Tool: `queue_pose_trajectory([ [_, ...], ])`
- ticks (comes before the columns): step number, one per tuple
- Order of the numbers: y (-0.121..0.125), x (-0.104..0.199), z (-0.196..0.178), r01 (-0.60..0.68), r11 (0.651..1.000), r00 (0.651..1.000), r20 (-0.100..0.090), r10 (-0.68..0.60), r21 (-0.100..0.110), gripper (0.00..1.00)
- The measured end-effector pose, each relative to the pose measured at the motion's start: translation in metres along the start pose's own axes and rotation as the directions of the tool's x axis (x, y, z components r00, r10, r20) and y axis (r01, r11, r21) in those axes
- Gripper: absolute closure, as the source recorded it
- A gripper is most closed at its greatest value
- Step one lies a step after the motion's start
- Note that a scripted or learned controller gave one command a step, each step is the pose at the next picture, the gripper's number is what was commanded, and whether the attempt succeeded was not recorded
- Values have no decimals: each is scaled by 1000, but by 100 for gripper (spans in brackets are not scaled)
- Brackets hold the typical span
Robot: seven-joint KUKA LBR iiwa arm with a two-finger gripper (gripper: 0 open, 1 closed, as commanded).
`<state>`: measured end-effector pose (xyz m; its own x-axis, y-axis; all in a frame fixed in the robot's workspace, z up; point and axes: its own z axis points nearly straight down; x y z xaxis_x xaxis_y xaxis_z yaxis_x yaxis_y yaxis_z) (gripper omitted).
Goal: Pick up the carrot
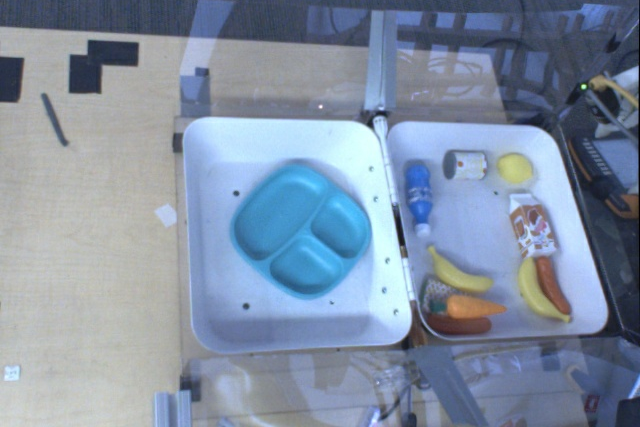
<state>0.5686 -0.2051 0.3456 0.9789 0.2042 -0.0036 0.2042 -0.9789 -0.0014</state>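
Observation:
The carrot [473,306] is orange and lies on its side near the front left corner of the right bin [590,245]. A green leafy tuft marks its left end. It rests between a small banana [459,271] behind it and a red sausage-like item [460,324] in front, touching or nearly touching both.
The right bin also holds a blue bottle [419,195], a small can [465,164], a yellow lemon [515,168], a snack packet [532,226], a second banana [537,292] and a hot dog [553,284]. The left bin [205,215] holds a blue divided plate [301,229].

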Motion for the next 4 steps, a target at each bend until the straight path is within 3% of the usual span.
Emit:
queue_pose_trajectory([
  [1, 0, -3, -39, 2, 1000, 1000, -2, -2, -1, 0],
  [2, -11, -53, -30, 1, 1000, 1000, -1, -1, 0, 0],
  [4, -11, -53, -30, 0, 1000, 1000, -1, 0, 0, 0],
])
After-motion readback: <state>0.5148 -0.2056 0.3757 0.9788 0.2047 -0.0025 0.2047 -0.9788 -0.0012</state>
